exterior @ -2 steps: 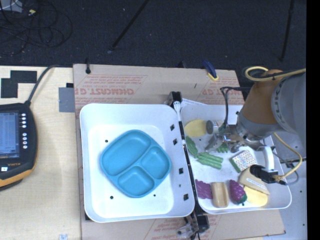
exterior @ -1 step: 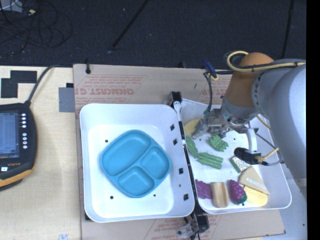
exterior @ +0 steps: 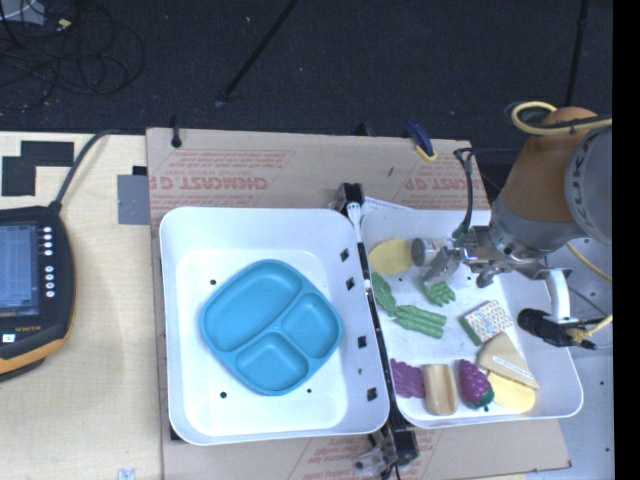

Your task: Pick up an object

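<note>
One fixed camera looks down at a slant from above the desk (exterior: 90,168), taking in both white bins (exterior: 190,268) from moderate distance.

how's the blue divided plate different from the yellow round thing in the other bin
The blue divided plate is far bigger than the yellow round thing and takes up much of the left bin. The plate lies alone there, while the yellow piece sits among other toy foods in the right bin, close to the pincer. The plate has three compartments; the yellow piece looks plain and smooth. Both lie flat.
</note>
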{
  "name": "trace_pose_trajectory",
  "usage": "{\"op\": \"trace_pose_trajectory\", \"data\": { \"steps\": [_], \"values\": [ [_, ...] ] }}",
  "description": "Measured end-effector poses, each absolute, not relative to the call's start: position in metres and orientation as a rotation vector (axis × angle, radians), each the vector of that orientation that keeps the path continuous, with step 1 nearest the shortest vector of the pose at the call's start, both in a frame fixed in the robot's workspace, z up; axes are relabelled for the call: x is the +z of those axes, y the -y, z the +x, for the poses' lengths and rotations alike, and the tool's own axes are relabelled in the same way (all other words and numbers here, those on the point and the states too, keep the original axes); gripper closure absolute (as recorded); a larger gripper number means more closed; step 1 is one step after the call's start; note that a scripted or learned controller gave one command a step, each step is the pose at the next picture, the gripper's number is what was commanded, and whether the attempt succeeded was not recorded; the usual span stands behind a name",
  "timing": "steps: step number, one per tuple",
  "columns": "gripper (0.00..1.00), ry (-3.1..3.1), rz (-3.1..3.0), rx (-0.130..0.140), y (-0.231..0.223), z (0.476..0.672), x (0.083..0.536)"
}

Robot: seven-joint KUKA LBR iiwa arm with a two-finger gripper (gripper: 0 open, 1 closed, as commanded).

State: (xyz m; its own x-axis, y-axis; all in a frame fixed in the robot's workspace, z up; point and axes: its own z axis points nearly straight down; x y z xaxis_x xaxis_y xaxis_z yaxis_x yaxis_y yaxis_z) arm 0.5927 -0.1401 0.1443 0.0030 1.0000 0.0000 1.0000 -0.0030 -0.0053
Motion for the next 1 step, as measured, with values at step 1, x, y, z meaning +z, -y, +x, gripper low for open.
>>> {"op": "trace_pose_trajectory", "data": {
  "steps": [1],
  "values": [
    [0.00, 2.219, -2.216, 0.007, 0.1117, 0.6245, 0.0826]
  ]
}}
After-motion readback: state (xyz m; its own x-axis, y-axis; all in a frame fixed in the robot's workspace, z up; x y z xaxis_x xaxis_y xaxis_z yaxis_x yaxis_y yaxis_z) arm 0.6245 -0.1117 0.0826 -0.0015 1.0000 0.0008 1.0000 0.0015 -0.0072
